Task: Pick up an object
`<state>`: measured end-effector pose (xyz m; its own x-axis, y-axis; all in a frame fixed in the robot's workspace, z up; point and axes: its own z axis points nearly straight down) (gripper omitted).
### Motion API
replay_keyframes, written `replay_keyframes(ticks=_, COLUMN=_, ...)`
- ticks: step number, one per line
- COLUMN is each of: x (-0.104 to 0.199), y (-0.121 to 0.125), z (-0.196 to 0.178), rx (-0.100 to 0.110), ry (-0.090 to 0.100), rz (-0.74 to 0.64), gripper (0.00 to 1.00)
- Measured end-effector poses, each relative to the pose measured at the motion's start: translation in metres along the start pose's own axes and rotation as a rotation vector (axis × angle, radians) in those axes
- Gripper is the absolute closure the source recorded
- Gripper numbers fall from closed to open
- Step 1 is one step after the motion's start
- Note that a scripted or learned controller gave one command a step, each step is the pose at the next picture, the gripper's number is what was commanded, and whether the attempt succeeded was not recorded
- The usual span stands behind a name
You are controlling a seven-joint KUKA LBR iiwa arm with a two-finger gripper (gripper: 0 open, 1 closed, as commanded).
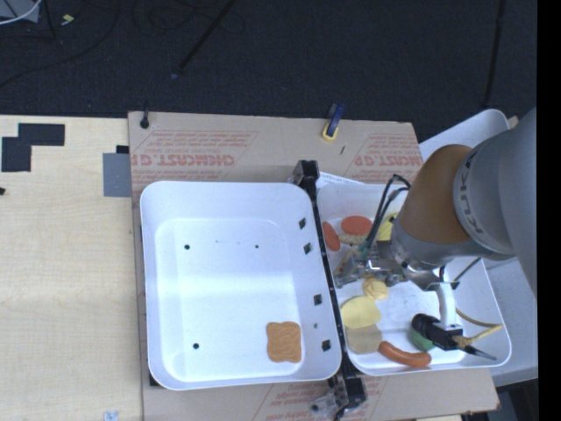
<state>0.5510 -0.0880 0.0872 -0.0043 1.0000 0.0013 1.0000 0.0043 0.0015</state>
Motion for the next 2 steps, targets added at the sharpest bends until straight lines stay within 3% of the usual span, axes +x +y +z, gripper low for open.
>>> replay_keyframes(ticks=1, x=-0.003, y=-0.003, z=-0.01, rx=0.006, ry=0.001, rz=0.008, gripper=1.0)
replay_keyframes(ticks=2, x=0.074, y=0.042, z=-0.106, rx=-0.008, ry=0.001, rz=-0.004, gripper=1.0)
